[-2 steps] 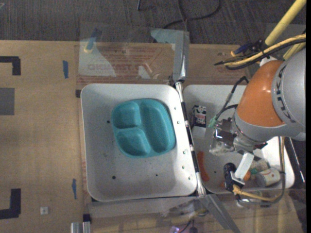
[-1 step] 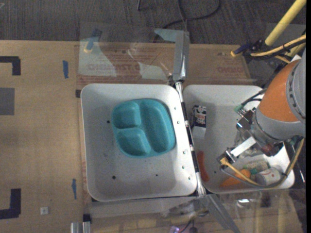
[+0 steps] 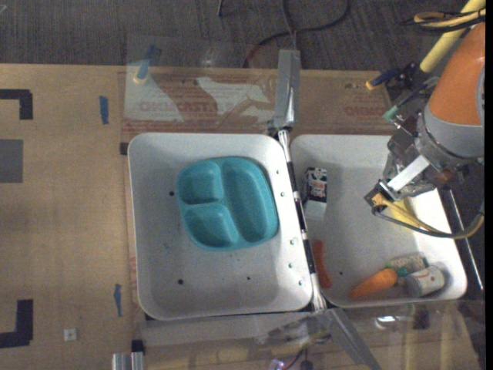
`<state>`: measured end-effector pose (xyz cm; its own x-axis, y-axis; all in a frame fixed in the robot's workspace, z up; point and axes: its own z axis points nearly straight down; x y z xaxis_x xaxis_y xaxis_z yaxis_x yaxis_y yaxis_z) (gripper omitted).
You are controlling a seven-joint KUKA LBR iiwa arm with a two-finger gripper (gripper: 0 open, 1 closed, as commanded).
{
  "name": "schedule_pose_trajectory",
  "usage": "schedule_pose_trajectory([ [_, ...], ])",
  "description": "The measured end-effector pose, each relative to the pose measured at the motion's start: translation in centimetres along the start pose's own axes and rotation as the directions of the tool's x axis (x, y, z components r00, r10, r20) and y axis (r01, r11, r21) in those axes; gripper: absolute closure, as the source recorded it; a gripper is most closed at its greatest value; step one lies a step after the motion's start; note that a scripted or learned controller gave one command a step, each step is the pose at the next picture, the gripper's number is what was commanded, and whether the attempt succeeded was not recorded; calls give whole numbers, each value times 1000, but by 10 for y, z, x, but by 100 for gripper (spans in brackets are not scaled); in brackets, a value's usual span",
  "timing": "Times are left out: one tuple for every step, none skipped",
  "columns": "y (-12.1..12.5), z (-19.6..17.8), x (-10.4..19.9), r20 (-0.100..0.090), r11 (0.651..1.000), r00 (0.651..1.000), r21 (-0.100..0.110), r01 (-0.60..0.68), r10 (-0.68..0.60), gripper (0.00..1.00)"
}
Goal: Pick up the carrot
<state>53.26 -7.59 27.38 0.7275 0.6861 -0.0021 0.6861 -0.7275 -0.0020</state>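
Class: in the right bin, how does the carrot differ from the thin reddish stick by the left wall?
The carrot is thick and tapered; the stick is thin and even. The carrot lies crosswise near the front wall; the stick runs along the left wall. Both are orange-toned.

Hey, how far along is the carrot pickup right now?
Done: nothing yet; the carrot lies on the right bin floor, beside a small cylindrical container. In hand: the gripper hangs over that bin, apart from the carrot. Left: reaching it, gripping and lifting.
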Motion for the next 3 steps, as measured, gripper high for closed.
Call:
schedule_pose_trajectory([
  [-4, 63, -55, -1, 790, 790, 0, 613, -613, 100],
  [-2, 53, -55, -1, 792, 792, -1, 611, -611, 100],
  [-2, 53, -55, -1, 792, 792, -1, 611, -611, 0],
])
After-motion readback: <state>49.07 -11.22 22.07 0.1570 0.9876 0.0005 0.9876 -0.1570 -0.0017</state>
